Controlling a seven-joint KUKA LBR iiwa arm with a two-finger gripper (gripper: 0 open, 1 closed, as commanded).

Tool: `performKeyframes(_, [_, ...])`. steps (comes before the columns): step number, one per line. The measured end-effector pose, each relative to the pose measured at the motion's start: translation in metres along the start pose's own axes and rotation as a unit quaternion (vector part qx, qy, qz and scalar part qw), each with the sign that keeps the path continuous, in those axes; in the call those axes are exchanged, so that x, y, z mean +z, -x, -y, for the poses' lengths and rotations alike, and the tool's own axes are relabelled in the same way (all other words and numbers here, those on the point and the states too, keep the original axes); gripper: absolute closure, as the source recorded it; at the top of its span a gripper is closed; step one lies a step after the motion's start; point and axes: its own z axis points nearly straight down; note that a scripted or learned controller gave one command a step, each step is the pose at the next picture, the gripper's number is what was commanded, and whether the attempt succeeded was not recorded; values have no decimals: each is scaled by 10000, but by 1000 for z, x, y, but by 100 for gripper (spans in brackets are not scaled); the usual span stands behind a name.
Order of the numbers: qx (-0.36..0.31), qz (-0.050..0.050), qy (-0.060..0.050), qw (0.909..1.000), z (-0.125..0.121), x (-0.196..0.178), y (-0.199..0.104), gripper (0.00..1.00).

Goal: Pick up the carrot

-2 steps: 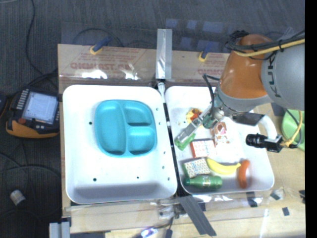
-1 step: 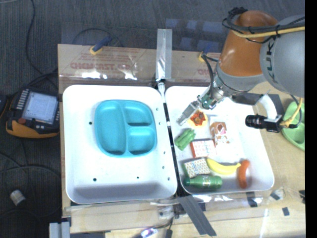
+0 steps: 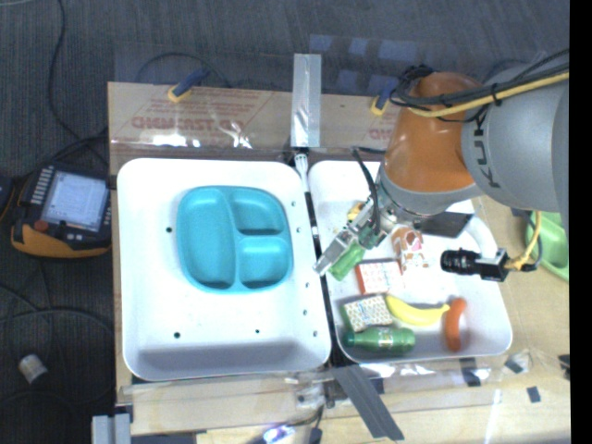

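Note:
The carrot (image 3: 454,325) is a short orange piece lying at the front right of the right bin (image 3: 492,340), just right of a banana (image 3: 414,312). My gripper (image 3: 339,251) hangs low over the left side of that bin, close to the wall between the bins and well to the left of the carrot. A green cylinder (image 3: 351,260) lies right against the gripper's tip; whether it is gripped is unclear. The grey and orange arm covers the back of the right bin.
The right bin also holds a green bottle (image 3: 380,340), a checkered box (image 3: 367,312), a red and white card (image 3: 376,275) and a small packet (image 3: 408,245). A teal divided plate (image 3: 233,236) sits in the left bin (image 3: 148,331).

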Motion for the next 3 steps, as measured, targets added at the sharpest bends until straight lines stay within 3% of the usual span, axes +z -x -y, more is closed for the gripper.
performKeyframes(1, [267,15,11,9996,-15,-56,67,0])
performKeyframes(2, [663,5,-5,9978,-4,0,44,0])
performKeyframes(3, [661,-3,0,9978,-4,-9,44,100])
